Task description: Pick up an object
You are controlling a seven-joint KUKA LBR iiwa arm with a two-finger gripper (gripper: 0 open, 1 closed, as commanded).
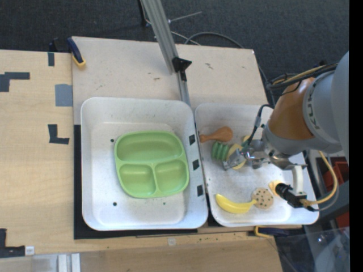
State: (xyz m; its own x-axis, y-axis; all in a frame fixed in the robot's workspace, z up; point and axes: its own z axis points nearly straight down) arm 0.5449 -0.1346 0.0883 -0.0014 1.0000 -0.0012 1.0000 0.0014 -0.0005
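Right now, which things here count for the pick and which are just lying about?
For the pick:
gripper, low in the right bin
green ridged toy at its tip
drumstick
banana
cookie

Lying about:
green divided plate in the left bin
blue-and-yellow clamp on the bench

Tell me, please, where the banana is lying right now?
The banana lies in the right bin, near its front edge, just left of the round cookie and below the gripper.
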